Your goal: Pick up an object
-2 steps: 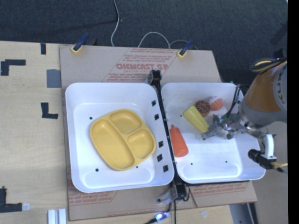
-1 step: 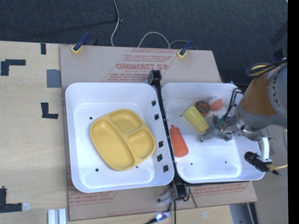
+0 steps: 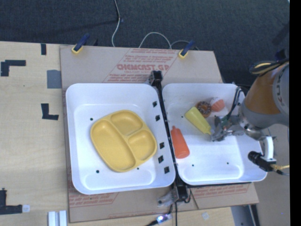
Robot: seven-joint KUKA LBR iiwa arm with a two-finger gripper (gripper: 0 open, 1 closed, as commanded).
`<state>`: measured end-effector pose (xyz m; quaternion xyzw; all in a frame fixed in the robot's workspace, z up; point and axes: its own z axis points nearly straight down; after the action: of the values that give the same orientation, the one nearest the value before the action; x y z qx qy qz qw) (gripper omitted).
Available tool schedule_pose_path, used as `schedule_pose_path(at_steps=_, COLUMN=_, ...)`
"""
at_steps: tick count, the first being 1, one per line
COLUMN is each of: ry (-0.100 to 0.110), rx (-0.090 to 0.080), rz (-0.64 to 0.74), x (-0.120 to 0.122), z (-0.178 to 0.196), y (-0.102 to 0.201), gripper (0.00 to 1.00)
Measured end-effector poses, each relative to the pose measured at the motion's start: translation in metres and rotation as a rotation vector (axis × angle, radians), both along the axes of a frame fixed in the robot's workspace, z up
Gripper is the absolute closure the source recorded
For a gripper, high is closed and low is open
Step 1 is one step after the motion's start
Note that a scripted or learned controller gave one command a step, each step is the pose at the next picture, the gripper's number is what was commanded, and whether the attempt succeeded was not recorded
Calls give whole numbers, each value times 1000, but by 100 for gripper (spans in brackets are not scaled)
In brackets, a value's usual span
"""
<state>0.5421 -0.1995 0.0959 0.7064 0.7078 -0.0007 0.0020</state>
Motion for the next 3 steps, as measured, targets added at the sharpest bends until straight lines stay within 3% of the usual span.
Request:
schedule_pose_path(at_steps=2, ry=-3, rx=1, rz=0, x=-1, z=106, y=-1, gripper=100)
schedule_pose_path(at_steps=3, ry=2, rx=4, rz=-1, x=-1, z=108, y=0, gripper=100)
